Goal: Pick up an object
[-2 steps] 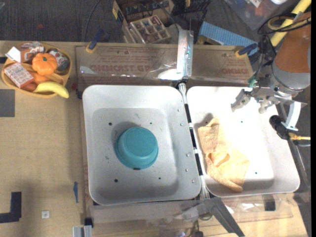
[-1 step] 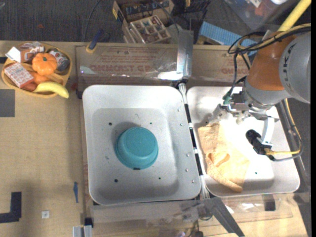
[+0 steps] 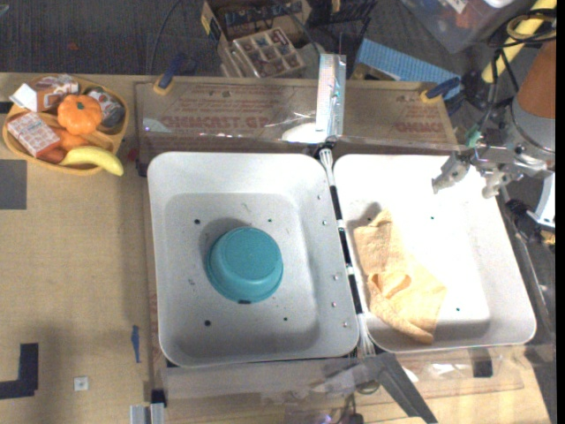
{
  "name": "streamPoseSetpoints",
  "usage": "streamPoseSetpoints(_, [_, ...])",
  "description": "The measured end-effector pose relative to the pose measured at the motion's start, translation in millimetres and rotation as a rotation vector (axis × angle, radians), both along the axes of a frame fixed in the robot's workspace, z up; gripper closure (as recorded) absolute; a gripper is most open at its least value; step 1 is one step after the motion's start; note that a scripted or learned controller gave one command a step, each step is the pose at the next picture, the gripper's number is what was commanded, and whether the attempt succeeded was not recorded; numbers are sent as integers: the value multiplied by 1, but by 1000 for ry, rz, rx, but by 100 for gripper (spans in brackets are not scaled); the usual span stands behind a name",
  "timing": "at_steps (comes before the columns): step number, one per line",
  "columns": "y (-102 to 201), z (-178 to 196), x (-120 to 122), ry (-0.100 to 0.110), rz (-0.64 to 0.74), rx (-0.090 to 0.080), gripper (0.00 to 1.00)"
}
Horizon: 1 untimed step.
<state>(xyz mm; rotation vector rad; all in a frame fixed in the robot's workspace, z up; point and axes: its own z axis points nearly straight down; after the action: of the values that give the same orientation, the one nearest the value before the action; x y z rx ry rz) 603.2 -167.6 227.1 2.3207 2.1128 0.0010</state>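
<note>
The gripper (image 3: 468,177) is positioned at the upper right of the frame, above the right bin (image 3: 494,237); its jaws are spread and nothing is pinched. Candidates are separated for access: a cloth (image 3: 397,281) lower centre, a bowl (image 3: 245,263) in the left bin (image 3: 177,193).

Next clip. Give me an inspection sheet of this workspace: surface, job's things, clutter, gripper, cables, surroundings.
Surface: wooden bench bearing left bin and right bin, side by side.
Job's things: teal bowl, upside down, in the left bin; tan cloth, crumpled, against the right bin's left wall.
Clutter: small basket of toy food with pumpkin and banana, bench's far left.
Gripper: gripper over the right bin's far right corner, open, holding nothing.
Cables: black cables beside the arm.
Surroundings: boxes on the floor beyond.
</note>
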Motion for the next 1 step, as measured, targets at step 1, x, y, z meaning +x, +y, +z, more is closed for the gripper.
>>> streamPoseSetpoints(1, [55, -78, -11, 4, -104, 2, 0])
